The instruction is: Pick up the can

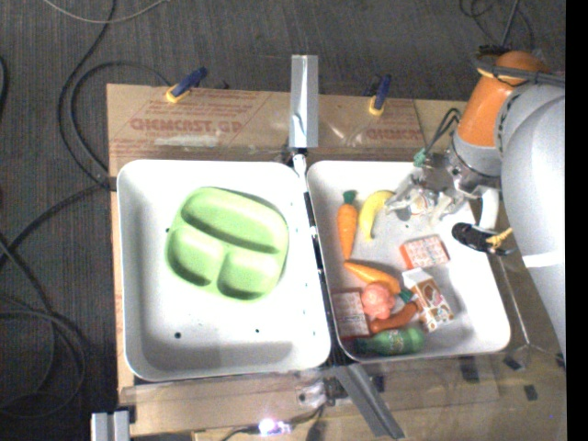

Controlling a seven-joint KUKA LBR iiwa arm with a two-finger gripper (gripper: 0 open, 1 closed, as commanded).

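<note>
Claw (424, 200) at upper right of right bin (496, 324), beside banana (372, 211); finger state cannot be told.

A can (349, 312) with a dark red label and pale ends lies on its side in the right-hand white bin (478, 343), close to the bin's left wall and near its front edge. It lies just beside a pink toy (375, 299). The label's print is too small to read.
</note>
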